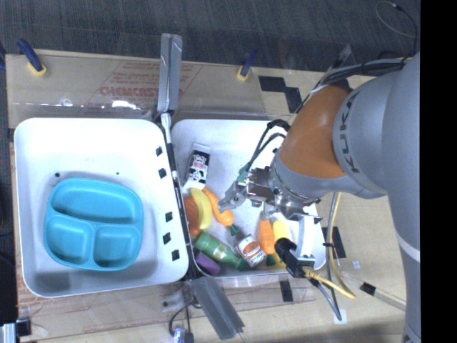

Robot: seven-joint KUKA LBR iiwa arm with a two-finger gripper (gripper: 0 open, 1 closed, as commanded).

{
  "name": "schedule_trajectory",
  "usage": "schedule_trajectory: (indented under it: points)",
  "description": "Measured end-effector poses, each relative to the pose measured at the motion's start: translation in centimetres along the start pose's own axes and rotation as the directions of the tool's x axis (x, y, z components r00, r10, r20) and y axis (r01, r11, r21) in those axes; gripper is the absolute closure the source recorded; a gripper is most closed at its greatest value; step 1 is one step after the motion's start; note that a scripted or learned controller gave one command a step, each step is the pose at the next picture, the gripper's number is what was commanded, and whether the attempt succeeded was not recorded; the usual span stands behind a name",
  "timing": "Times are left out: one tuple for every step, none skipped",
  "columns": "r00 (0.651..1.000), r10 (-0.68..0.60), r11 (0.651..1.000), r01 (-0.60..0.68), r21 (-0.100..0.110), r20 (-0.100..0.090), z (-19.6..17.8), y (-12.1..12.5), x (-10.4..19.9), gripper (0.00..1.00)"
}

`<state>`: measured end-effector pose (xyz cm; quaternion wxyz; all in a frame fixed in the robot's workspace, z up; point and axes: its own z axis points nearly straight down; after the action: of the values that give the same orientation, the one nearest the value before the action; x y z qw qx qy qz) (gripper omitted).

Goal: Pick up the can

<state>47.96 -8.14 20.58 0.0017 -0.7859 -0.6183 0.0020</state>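
The right bin [221,131] holds the can [250,251] just below the tool [239,191], whose grip I cannot tell, beside a banana [205,207]; the left bin [86,134] holds a blue tray [93,222]

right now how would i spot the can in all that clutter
Look in the right bin, along its near edge. The can lies tilted there, between the green bottle and an orange piece; it alone has a red-and-white label.
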Motion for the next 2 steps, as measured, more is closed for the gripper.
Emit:
schedule_trajectory:
  points:
    - [0.982,0.189,0.982,-0.189,0.001,-0.002,1.5,-1.2,4.3,0.00]
    - [0.987,0.159,0.987,-0.159,-0.002,-0.002,-3.2,0.5,-3.5,0.00]
